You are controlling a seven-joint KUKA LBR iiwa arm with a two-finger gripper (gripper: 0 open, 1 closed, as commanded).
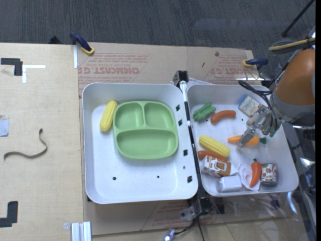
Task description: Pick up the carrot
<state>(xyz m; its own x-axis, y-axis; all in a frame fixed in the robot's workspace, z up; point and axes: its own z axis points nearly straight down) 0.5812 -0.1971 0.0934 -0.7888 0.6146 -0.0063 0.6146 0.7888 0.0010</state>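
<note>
The gripper (249,137) sits low in the right bin (286,149), its fingers pinching the orange carrot (235,139). The carrot looks light, hard and smooth; its middle seems safest.

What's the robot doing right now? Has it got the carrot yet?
Hand down in right bin, touching orange carrot. Grip unclear; carrot not lifted. Corn cob close on its left.

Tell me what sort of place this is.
Probably a robot lab test bench, not a kitchen. Two white bins sit on clamped cardboard, holding toy food such as a carrot and corn, and a robot arm reaches in from the right.
</note>
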